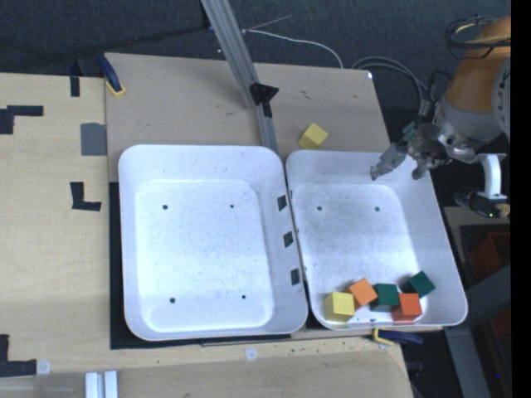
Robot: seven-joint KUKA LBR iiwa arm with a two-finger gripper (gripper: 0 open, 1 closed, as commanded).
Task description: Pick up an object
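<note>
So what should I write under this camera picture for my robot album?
Robot gripper hovers open over the right bin's far corner, coloured blocks heaped at its near edge, one yellow block outside.

Claw (pixel 402 164) over right bin's (pixel 440 222) far corner, coloured blocks (pixel 380 297) clustered at its near edge, left bin (pixel 133 222) beside

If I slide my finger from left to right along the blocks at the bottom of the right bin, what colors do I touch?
Yellow block → orange block → green block → red-orange block → dark green block, all huddled at the near edge of the right bin.
</note>
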